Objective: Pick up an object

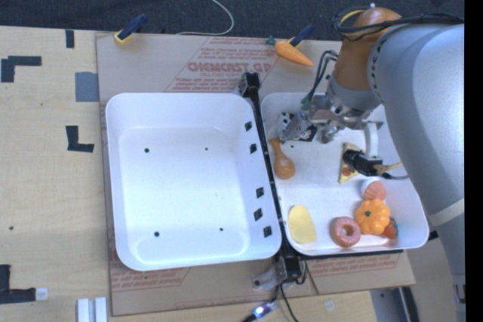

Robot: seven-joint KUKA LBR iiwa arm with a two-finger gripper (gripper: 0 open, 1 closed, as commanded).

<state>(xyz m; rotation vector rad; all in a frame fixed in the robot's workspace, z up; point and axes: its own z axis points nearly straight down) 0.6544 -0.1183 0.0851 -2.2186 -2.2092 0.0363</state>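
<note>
My gripper (296, 132) hangs low over the back left part of the right bin (317, 196). Just below it, against the bin's left wall, lies a brown drumstick-shaped toy (281, 161), close to the gripper tip. Nothing can be seen held. Along the front of the same bin lie a pale yellow oval piece (301, 224), a pink donut (346, 231) and an orange pumpkin (373, 216). A peach-coloured round piece (374, 191) and a yellow wedge (346, 175) sit further back on the right.
The left bin (181, 177) stands beside the right one, parted by a black-clipped divider (260, 162). An orange carrot-shaped piece (293, 52) lies on the cardboard behind the bins. The grey arm (423, 109) covers the right bin's far right side.
</note>
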